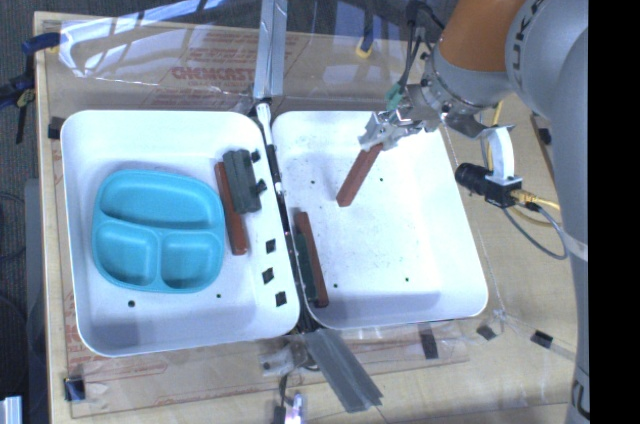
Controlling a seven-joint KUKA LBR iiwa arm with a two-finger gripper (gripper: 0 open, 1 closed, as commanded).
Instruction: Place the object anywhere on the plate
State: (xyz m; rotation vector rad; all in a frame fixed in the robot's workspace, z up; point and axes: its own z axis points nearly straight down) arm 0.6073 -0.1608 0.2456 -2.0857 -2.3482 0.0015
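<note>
One brown stick (357, 176) hangs tilted over right bin (455, 242), top end pinched in gripper (385, 131); looks stiff, light; end-held, likely to swing; plate (157, 229) in left bin.

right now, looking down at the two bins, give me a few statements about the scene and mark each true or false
1. The blue plate lies in the left bin. True.
2. The claw holds a brown stick over the right bin. True.
3. The brown stick rests on the plate. False: it hangs over the right bin.
4. The plate has one single compartment. False: it has three.
5. The arm reaches in from the left. False: from the right.
</note>
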